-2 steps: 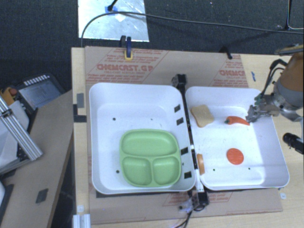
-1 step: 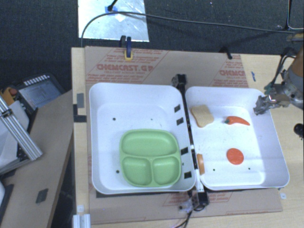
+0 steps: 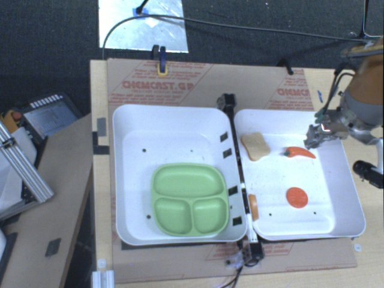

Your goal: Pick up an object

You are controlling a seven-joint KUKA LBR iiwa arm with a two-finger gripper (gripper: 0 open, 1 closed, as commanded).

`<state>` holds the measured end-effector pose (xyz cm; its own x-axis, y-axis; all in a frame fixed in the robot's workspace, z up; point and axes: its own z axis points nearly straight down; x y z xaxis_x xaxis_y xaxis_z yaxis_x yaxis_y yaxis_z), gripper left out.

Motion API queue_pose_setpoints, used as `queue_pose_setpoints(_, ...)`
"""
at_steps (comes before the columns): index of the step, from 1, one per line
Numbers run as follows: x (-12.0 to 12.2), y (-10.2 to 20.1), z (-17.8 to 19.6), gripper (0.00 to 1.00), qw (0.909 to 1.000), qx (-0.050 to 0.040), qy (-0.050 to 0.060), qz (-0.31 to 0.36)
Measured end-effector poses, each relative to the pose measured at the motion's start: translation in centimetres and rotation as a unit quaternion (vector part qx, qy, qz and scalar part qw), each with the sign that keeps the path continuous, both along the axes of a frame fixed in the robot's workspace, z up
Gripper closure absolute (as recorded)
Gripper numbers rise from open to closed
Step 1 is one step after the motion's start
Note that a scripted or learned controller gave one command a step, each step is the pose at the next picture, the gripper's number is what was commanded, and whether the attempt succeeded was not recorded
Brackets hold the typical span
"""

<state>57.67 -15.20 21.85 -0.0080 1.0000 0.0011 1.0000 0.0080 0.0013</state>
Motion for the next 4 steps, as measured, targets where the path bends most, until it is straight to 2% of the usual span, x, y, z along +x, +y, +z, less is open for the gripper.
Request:
queue_pose_setpoints(1,0.6,5.1,0.6,1.0,1.0,0.0003,-0.001,0.001)
queue_pose_setpoints(3,-1.4,16.0,-0.8,1.0,1.0,0.0008,0.001,0.001)
queue_pose_setpoints(4,-1.0,21.0,-0.7,1.0,1.0,0.0007,0.0,0.001)
